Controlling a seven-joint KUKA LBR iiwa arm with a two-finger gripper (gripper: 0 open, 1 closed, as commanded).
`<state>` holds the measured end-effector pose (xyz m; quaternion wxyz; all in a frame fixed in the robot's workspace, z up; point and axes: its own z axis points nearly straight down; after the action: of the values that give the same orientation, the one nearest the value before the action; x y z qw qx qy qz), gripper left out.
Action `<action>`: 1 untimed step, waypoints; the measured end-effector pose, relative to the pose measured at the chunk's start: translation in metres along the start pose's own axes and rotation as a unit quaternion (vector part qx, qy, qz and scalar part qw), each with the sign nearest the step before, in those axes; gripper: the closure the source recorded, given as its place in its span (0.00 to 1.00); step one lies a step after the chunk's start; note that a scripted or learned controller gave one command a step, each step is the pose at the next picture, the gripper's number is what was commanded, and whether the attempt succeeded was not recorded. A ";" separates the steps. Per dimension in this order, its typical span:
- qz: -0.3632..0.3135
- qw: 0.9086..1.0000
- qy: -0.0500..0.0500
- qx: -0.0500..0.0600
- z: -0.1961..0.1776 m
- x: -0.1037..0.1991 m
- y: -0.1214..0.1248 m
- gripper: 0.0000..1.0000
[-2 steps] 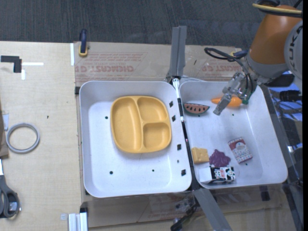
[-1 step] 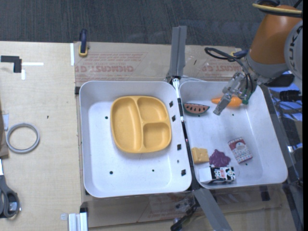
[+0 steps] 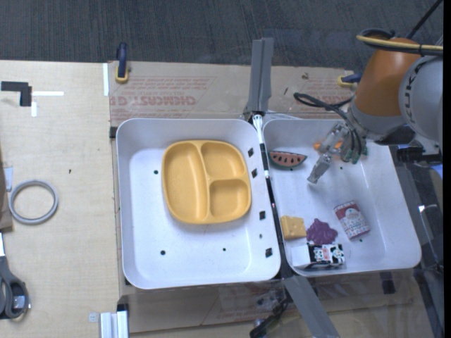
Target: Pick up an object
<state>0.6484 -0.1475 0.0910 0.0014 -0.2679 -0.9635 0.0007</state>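
From the fixed overhead camera, two shallow white plastic bins sit side by side on the bench. The left bin [image 3: 141, 252] bears a yellow plastic divided plate [image 3: 206, 182] with three compartments. The right bin [image 3: 394, 238] holds several small things: a watermelon-slice toy [image 3: 288, 159] near its upper left corner, a yellow block like a cheese wedge [image 3: 293, 227], a purple bunch-shaped toy [image 3: 321, 231] just beside it, a red and white packet [image 3: 351, 220] whose printing is too small to read, and a black-and-white patterned carton [image 3: 325, 255] at the front wall.

The grey arm with its orange band [image 3: 384, 76] reaches in from the right, and the two-finger gripper [image 3: 318, 172] hangs over the right bin's upper part, right of the watermelon toy; whether its pincer is released or clenched cannot be told, and nothing shows between it.

Behind the bins lies brown cardboard [image 3: 183, 94] with mirrored red lettering, probably not legible. A grey tape ring [image 3: 32, 201] rests on the wooden bench at left.
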 end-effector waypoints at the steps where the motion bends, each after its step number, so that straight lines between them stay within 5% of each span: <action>1: -0.002 1.000 -0.004 0.000 -0.011 -0.002 0.002 1.00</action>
<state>0.6507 -0.1468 0.1021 -0.0027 -0.2660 -0.9640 0.0014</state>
